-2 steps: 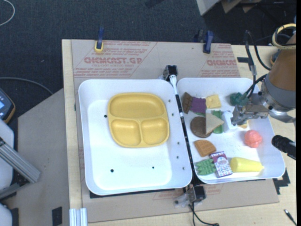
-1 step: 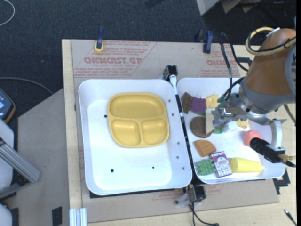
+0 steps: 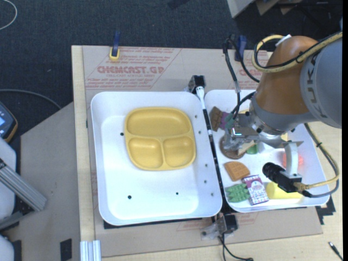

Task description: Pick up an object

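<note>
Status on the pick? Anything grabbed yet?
Done: the arm has reached into the right bin, with the gripper low among the items near its left wall. In hand: nothing I can confirm; the wrist hides the jaws, so no grasp shows. Left: secure an item and lift it. The orange piece, green piece and small card lie loose. The yellow tray sits in the left bin.
</note>
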